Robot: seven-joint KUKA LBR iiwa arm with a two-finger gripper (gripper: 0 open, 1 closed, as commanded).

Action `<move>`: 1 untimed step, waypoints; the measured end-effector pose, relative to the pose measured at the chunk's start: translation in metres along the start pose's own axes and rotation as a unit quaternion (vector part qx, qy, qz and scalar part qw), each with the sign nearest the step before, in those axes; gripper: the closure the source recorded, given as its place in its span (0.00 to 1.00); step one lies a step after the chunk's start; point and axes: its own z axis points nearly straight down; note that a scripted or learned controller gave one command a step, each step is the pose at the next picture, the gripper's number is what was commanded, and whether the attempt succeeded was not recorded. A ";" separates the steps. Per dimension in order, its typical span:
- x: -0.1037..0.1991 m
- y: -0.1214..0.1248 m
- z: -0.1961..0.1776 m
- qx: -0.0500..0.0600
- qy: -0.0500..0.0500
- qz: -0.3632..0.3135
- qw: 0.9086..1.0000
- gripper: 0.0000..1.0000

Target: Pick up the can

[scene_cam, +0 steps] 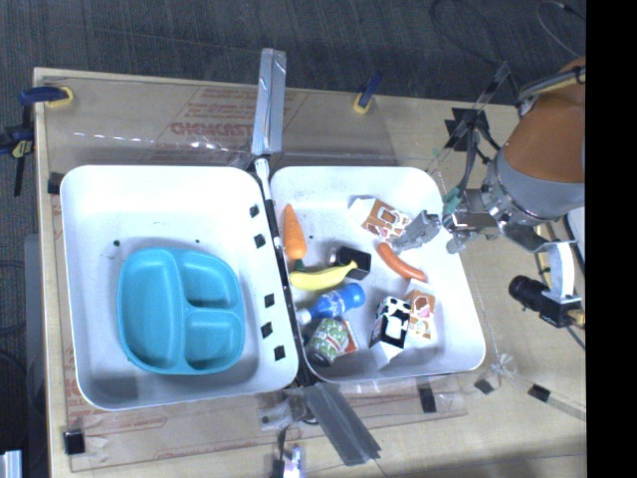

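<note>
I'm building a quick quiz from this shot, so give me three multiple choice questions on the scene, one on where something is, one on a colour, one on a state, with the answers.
1. Where does the can lie?
A. In the left bin, on the tray
B. In the right bin, near its front wall by the divider
C. On the bench outside both bins

2. What colour is the divided tray in the left bin?
A. Red
B. Yellow
C. Light blue

3. Where is the tool relative to the can?
A. Over the right bin's far right side, apart from the can
B. Lifting the can above the bins
C. Over the left bin's tray

Answers: 1 B, it lies just below the blue bottle and banana. 2 C, the tray is plainly light blue. 3 A, the tool is beside the sausage and a carton, with the can well away.
</note>
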 end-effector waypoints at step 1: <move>0.019 -0.030 0.161 -0.011 -0.002 0.138 0.990 0.00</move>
